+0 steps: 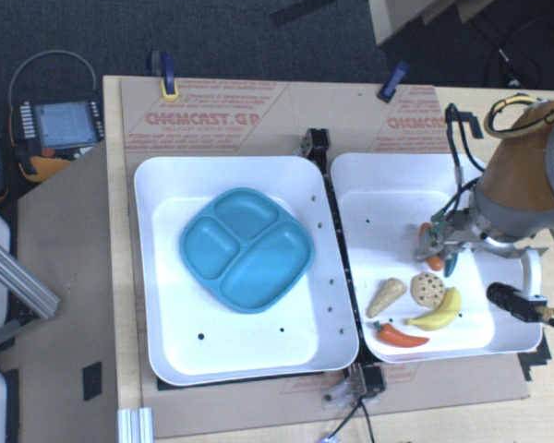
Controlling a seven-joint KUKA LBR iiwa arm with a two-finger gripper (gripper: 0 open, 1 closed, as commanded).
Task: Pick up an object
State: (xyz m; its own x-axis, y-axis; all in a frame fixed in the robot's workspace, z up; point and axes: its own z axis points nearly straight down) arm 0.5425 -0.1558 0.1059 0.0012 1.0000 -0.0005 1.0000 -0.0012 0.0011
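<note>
Lowest in the right bin (pixel 351 247) lies a red pepper (pixel 401 336), with a banana (pixel 440 312), cookie (pixel 427 290) and beige cone-shaped piece (pixel 386 295) just above. Whether the pincer (pixel 436 250) is clenched cannot be told. A blue divided plate (pixel 247 248) sits in the left bin (pixel 152 247).

The tabletop (pixel 120 247) is a pale wooden board, and a brown sheet of cardboard (pixel 258 118) with red printed letters covers most of it. Two shallow white bins lie directly on this sheet, side by side and touching along a dark middle seam. The left bin (pixel 157 192) is the bigger one in the view, and the right bin (pixel 369 178) sits close to the right end of the tabletop. At the far edge, a yellow clamp (pixel 169 86) and a blue clamp (pixel 391 81) grip the cardboard.
</note>
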